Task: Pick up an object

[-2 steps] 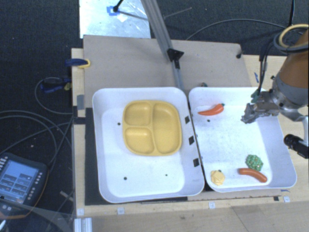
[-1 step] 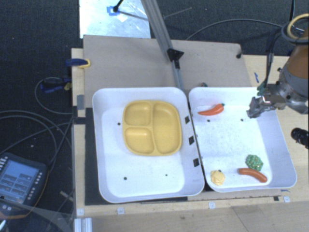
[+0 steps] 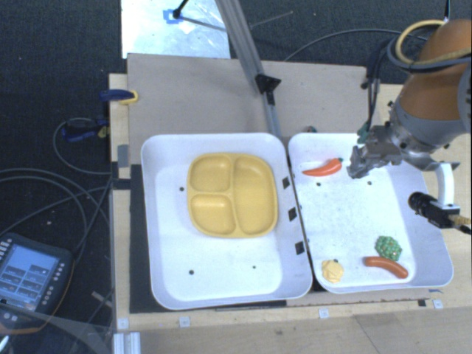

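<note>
No brand, label or writing can be read on anything on the bench; the small screen of the handheld controller (image 3: 26,270) at the lower left glows blue, but its contents are too small to make out. Two shallow white bins sit side by side. The left bin (image 3: 169,271) holds a yellow plate (image 3: 231,195) with three compartments, lying flat near the bin's middle. The right bin (image 3: 346,220) holds the small objects that could be picked up. A chili pepper (image 3: 323,168), orange-red and slim, with a curved, tapering shape, lies near the far left corner of that bin. A sausage (image 3: 386,266), red-orange and rounded at both ends, rests near the front right corner, and a bumpy green piece like broccoli (image 3: 388,246) sits just behind it, close to touching. A small knobbly yellow object (image 3: 332,271) lies at the front left corner of the same bin. The gripper (image 3: 359,166) hangs over the far part of the right bin, just to the right of the chili pepper's stem end; whether it touches the pepper cannot be told, and whether it is open or closed cannot be told either. Nothing is visibly held by it.
</note>
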Tool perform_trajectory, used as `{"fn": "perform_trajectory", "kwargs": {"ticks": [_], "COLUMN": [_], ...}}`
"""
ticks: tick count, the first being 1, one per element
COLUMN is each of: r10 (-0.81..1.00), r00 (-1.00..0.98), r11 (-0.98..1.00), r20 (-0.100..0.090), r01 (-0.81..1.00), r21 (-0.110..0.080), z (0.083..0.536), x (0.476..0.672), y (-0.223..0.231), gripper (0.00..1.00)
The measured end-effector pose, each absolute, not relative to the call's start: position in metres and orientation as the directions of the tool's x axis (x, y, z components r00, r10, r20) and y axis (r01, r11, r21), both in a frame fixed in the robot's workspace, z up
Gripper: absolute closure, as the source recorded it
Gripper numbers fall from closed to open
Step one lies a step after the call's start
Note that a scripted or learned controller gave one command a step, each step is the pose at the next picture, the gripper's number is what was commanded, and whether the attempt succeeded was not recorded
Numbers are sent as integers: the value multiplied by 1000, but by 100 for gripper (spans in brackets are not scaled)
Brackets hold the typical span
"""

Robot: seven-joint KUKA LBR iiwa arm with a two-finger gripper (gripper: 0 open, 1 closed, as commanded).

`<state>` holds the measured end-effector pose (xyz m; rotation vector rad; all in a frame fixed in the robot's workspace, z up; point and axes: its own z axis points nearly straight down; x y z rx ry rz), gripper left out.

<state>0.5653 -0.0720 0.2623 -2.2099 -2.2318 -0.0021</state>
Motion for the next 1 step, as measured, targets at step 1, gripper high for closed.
{"fn": "perform_trajectory", "kwargs": {"ticks": [1], "r10": [1000], "r00": [-11], "r11": [11], "r20": [2], "r01": [1000], "r21": [1], "z": [258], "x": [563], "y": [-21], "gripper": [100]}}
